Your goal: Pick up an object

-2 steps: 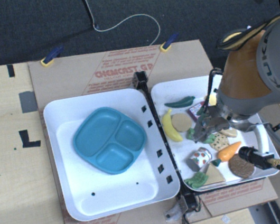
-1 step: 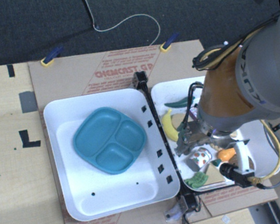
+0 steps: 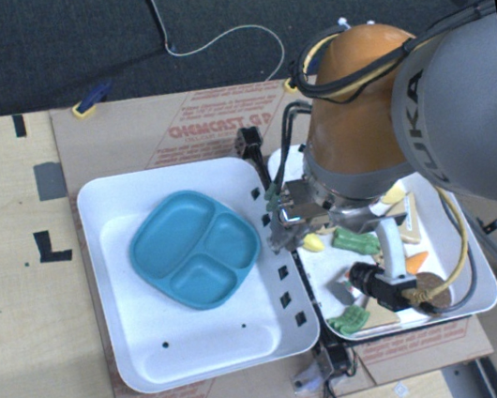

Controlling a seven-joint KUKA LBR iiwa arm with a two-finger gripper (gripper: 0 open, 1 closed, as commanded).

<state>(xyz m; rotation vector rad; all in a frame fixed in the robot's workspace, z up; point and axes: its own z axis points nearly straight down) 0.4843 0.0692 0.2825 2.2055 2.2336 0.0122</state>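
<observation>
Down in the right bin (image 3: 480,295), the gripper (image 3: 302,222) sits low by the inner wall, though whether it is open or closed cannot be told. Just beside it lie a yellow piece (image 3: 312,243) and a green piece (image 3: 356,243). Across the wall, the left bin (image 3: 133,356) holds a blue plate (image 3: 194,248).

Two shallow white bins sit side by side on the counter (image 3: 20,310). The left bin (image 3: 128,353) holds a blue divided plastic plate (image 3: 195,248). The right bin (image 3: 480,295) holds small mixed toys (image 3: 356,243) beneath the arm (image 3: 376,113).
</observation>
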